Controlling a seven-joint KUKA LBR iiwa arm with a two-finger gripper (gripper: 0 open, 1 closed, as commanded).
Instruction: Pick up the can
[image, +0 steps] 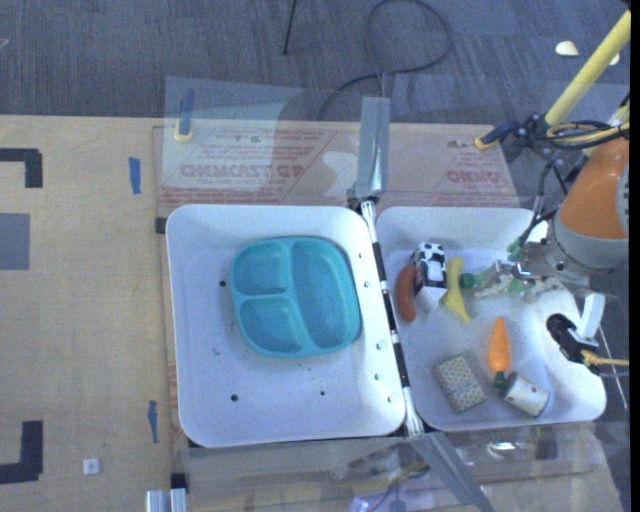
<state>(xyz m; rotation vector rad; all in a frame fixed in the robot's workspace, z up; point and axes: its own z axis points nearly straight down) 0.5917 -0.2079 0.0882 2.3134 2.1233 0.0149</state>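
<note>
Can (525, 395): front right corner of right bin (590, 405), lying on its side; likely light, stiff, smooth and prone to roll. Best taken across the round body at mid-length.
Left bin (195, 330): holds teal divided plate (297, 297), well apart from can.
Sausage (405, 290), cow toy (432, 265), banana (457, 290): grouped at back left of right bin, no hindrance.
Patterned block (459, 383): near can's left side, may crowd a sideways approach.
Carrot (499, 345): just behind can, lower end almost touching, the likeliest obstruction.
Gripper (520, 272): above back of right bin, well apart from can; open or closed cannot be told, nothing seen in its hold.
</note>
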